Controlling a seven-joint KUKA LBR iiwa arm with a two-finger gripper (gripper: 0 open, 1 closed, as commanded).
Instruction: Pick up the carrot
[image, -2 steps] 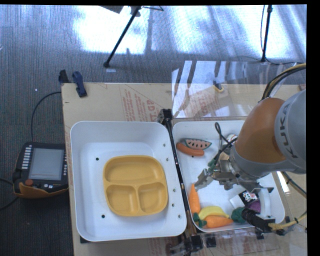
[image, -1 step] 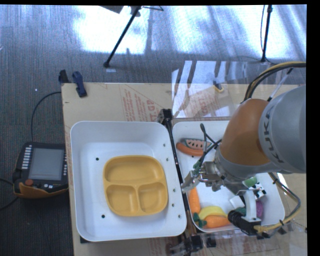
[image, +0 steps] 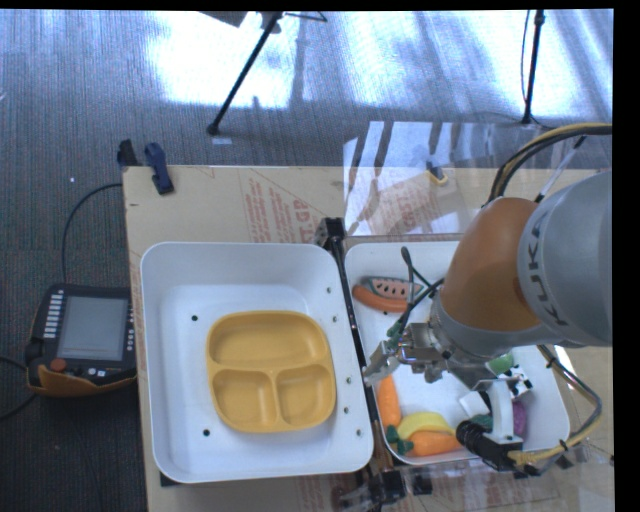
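Two orange pieces lie in the right bin (image: 556, 395). One is an upright oblong (image: 388, 402) by the bin's left wall, which I take for the carrot. The other (image: 434, 444) lies crosswise at the front, under a yellow banana (image: 426, 423). A green tuft (image: 400, 436) sits where the two meet, and I cannot tell which it belongs to. My gripper (image: 402, 356) hangs just above the far end of the upright orange piece, with nothing seen in it. The arm's orange band and grey wrist cover the middle of the bin.
A watermelon slice (image: 386, 293) lies at the back left of the right bin. A purple and white item (image: 510, 412) lies at its right front. The left bin (image: 165, 300) holds a yellow compartment plate (image: 270, 368). A teach pendant (image: 85, 338) rests off the bench's left.
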